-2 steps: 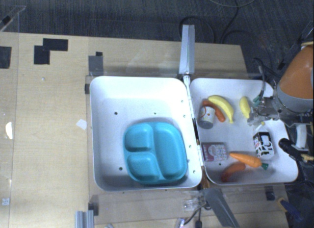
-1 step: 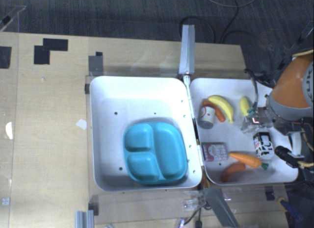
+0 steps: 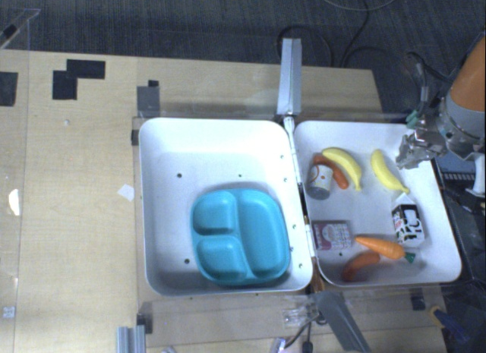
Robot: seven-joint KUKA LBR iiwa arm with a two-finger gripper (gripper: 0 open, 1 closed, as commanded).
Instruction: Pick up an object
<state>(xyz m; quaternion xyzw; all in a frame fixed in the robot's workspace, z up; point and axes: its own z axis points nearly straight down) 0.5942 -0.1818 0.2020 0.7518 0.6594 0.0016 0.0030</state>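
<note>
**Grey arm hanging over the right bin's far corner**

Grey and orange-banded, the arm [image 3: 465, 105] is reaching in from the right, and its gripper [image 3: 411, 150] is hanging above the upper right corner of the right bin [image 3: 448, 256], just beside the tip of a yellow banana [image 3: 387, 171]. Whether the jaws are apart or together is not something this view is showing; nothing is sitting visibly between them.

Objects for picking are all lying in the right bin. A second banana [image 3: 342, 166] is curving over a red sausage-like piece [image 3: 334, 171], with a small grey tin [image 3: 319, 182] touching them on the left. A black-and-white can [image 3: 408, 225] is lying near the right wall, an orange carrot [image 3: 381, 247] is lying just below it, a brownish-red piece [image 3: 360, 266] is resting near the front wall, and a small pink packet [image 3: 332, 235] is sitting by the divider.

A blue sectioned tray [image 3: 239, 235] is occupying the left bin [image 3: 163, 192].
</note>
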